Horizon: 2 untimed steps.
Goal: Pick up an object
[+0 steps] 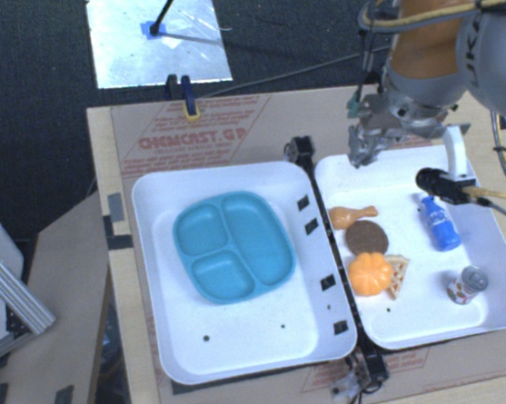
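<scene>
Whether the fingers (358, 156) are open or shut cannot be told at this size; nothing shows between them, so nothing is held. They hang over the far left corner of the right bin (433, 325), above bare white floor and apart from every object

No object has been chosen yet, as far as can be judged. The candidates all lie in that right bin. Nearest the fingers is a drumstick (354, 216), lying on its side close to the bin's left wall. Just below it sits a brown disc (365, 237), and below that a pumpkin (370, 274), touching or almost touching a cracker (398, 276) at its right. Across the bin lies a blue bottle (439, 222) on its side, well apart from the cluster. A small can (467, 284) rests near the bin's front right corner, alone

The left bin (184, 347) holds only a blue plate (234, 245) with three compartments. Both bins sit side by side on the desk (225, 127), and the arm (433, 28) reaches in from the right

By this reading the task is at its start: the approach is partly made, but the descent, the closing and the lift are all left. The drumstick looks the shortest reach, though it lies close to the wall and the disc; the bottle and the can have more free room around them
</scene>
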Available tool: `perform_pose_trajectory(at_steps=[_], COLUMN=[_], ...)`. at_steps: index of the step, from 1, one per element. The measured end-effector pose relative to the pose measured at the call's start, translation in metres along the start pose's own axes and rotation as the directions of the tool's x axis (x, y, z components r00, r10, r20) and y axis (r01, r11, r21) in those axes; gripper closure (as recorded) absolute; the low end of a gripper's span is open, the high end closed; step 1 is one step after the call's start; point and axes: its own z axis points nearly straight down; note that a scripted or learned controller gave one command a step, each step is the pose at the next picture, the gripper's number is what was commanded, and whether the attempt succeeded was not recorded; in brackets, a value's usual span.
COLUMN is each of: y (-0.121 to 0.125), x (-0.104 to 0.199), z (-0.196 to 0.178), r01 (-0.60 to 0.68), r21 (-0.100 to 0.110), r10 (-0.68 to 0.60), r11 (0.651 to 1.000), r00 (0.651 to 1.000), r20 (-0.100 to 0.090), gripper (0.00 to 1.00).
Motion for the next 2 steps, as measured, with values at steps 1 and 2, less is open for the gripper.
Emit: perform_pose_trajectory(at_steps=[1,2], y=[-0.016,-0.036], x=[0.046,0.089], z=[0.0,0.006], r01=[0.0,-0.001], r21=[0.001,0.002], r10=[0.0,0.001], r11=[1.0,1.0], r00=[1.0,1.0], r20=[-0.001,0.0], gripper=[1.0,1.0])
